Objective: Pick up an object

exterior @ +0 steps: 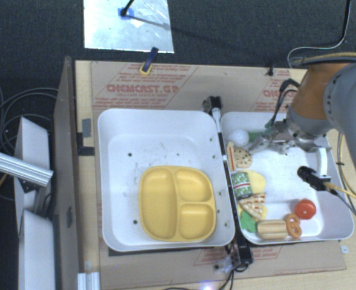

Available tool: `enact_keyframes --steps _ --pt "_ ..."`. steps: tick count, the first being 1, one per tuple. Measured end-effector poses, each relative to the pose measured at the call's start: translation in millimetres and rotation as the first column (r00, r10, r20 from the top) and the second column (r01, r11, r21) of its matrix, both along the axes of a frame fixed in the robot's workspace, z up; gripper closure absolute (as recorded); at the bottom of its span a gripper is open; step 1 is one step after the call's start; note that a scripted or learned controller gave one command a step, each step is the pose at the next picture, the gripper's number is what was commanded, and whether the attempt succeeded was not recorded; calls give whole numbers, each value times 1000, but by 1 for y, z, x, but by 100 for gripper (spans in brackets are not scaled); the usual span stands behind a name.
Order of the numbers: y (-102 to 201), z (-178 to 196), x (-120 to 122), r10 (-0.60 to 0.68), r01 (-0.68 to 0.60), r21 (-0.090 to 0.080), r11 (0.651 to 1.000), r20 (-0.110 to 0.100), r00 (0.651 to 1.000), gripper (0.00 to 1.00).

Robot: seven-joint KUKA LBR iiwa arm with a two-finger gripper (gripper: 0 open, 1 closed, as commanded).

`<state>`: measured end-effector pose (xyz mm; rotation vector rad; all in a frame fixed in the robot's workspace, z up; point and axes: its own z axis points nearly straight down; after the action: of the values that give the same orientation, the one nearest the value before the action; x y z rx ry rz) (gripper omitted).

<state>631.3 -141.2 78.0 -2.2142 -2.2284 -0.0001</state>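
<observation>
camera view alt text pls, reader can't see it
The pincer of the grey arm hangs over the far end of the right bin, which holds small toy foods, including a tomato and a cookie. The left bin holds a yellow divided tray.

Grey rounded arm [350, 95]; orange band [310, 98] above wrist; silvery metal hand [273, 140]; thin dark cable [281, 104].

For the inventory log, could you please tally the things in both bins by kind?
Tray: 1
Ball: 1
Can: 1
Toy foods, tomato included: about 8
Total: about 11
</observation>
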Motion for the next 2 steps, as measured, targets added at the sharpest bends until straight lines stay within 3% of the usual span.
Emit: enact_keyframes --steps 1,2 --pt "6 8 35 0 0 -1 1000 6 1000 0" --pt "-9 8 38 -5 5 0 1000 4 1000 0"
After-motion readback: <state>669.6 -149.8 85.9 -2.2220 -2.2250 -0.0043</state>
